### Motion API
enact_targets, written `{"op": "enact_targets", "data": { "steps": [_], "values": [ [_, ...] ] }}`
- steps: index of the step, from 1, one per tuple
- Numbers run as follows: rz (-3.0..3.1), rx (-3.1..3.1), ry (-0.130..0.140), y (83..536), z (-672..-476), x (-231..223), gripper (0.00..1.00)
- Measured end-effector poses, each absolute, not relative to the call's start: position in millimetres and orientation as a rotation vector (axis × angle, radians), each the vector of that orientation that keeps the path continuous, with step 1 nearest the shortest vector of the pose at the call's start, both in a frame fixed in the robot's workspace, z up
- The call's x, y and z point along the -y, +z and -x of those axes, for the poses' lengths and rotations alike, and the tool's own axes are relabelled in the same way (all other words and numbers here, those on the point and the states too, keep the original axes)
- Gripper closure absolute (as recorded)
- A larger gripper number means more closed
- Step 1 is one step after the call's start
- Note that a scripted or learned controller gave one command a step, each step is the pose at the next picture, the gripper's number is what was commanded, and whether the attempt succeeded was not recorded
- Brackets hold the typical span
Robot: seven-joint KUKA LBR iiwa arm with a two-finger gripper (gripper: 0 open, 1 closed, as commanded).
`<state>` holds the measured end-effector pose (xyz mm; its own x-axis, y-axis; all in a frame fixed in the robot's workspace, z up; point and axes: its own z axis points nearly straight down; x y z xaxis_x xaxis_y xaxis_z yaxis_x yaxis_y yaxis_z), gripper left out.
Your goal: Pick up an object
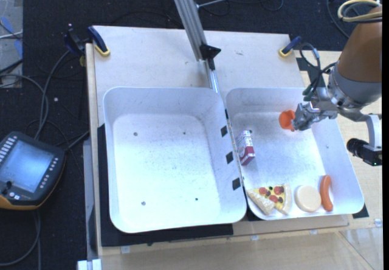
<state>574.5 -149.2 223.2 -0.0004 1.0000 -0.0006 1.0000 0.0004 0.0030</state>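
Grasp step: the hand is right against the orange ball; can't tell its grip. Next needs a clean lift.

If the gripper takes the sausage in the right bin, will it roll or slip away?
The sausage looks smooth and rounded, so it may slip between flat pads. Its long round shape suggests it could roll sideways if pushed. It lies near the right bin's wall beside the round cracker, which might stop it rolling far.
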Motion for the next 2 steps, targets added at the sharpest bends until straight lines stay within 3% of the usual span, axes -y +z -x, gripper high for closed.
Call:
{"op": "enact_targets", "data": {
  "steps": [2],
  "values": [
    [-2.217, -2.226, 0.001, 238, -548.1, 57, 1.00]
  ]
}}
